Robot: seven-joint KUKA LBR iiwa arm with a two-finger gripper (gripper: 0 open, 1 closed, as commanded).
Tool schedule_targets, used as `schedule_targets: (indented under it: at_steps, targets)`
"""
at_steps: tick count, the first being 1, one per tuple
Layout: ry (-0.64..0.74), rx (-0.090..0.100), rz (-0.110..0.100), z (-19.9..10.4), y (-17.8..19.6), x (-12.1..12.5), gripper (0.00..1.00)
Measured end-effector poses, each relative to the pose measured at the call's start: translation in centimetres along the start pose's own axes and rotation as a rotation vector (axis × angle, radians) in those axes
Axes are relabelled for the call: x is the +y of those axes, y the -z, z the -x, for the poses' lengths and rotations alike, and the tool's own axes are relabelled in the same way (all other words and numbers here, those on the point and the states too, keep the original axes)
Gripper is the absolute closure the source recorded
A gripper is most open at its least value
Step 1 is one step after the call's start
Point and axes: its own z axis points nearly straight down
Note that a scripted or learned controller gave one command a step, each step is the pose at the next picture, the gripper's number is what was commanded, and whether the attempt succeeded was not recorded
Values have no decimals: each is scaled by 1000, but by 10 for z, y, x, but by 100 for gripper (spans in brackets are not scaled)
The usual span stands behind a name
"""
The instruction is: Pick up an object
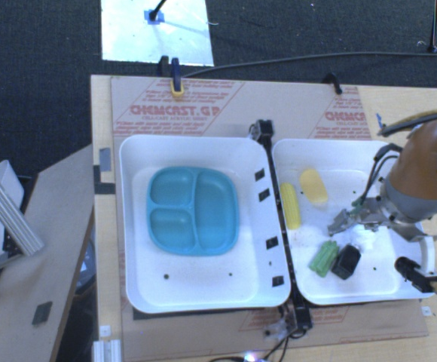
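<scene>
Desk (pixel 203 96) with two bins; right bin (pixel 339 151) has corn (pixel 290 206), yellow block (pixel 313 186), green piece (pixel 324 258), black piece (pixel 346 262). Pincer (pixel 354 219) above them, state can't tell. Risk: green and black touch, could snag both.

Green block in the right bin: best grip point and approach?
Grip the green block across its short width, near the middle, coming straight down from above. It lies flat and elongated, tilted diagonally, so the tool should turn to span the narrow sides. The black object sits close against its right side, probably leaving little finger room there; gripping nearer the block's lower left end looks safer.
</scene>
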Motion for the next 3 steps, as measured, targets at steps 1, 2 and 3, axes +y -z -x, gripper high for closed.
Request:
schedule_targets:
  at_steps: [1,2,3]
  targets:
    - [0,-1,4,0,12,1,100]
    - [3,-2,6,0,56,2,100]
    - [3,-3,8,5,116,-3,100]
